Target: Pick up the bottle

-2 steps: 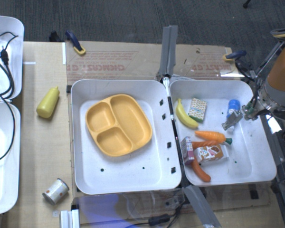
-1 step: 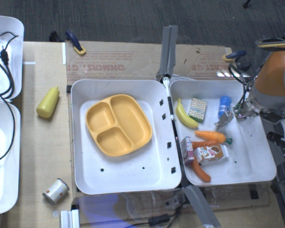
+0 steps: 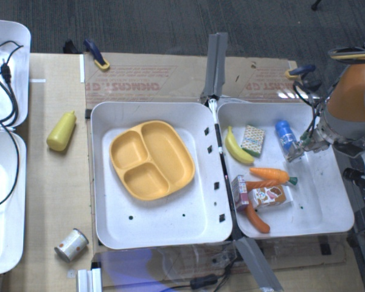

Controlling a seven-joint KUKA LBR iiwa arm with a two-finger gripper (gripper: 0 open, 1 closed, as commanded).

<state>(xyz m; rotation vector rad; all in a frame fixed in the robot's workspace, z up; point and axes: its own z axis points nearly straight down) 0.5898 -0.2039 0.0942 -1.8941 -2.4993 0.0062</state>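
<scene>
Camera view
Bottle (image 3: 285,135): blue, lying on the floor of the right bin (image 3: 328,215), in its far half; long axis running far-to-near with a slight tilt, one end toward the bin's far wall, the other toward the carrot (image 3: 269,174); which end carries the cap, not readable.
Gripper (image 3: 297,151): down inside the right bin, just right of the bottle's near end; touching or merely close, not clear.
Fingers: open or closed, cannot tell; nothing seen between them.
Arm (image 3: 348,99): grey with orange band, entering from the right.
Right bin neighbours: banana (image 3: 238,150) and small patterned box (image 3: 253,140) left of the bottle; carrot, juice carton (image 3: 269,195) and a second carrot nearer the front.
Left bin (image 3: 109,224): yellow divided plate (image 3: 151,159).
Tabletop (image 3: 55,193): yellow squeeze bottle (image 3: 61,131) and small can (image 3: 71,244) left of the bins.
</scene>
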